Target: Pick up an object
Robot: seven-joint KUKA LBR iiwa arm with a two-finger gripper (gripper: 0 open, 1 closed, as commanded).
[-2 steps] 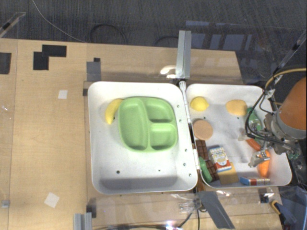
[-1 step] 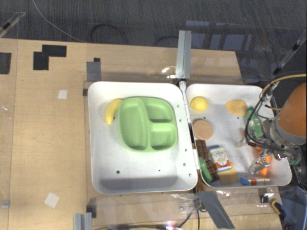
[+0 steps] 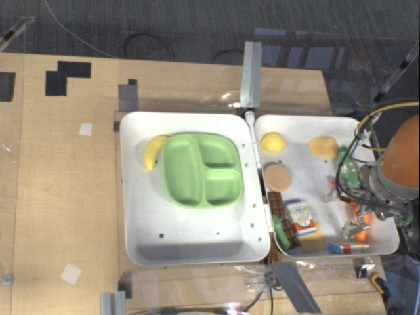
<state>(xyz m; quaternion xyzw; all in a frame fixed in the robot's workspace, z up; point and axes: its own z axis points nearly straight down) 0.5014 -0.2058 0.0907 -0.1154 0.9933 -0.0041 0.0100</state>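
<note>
White bin rim [image 3: 380, 251] lies just beside the claw [image 3: 357, 225], grip state impossible to tell, so lowering could snag that rim.

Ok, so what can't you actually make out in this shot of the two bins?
All in the camera view:
1. Banana, left bin: its right part is hidden by the green tray.
2. Orange thing, right bin: mostly covered by the arm, so I cannot tell what it is.
3. Carton, right bin: its print is too small to read.
4. The arm itself is cut off by the picture's right edge.
</note>
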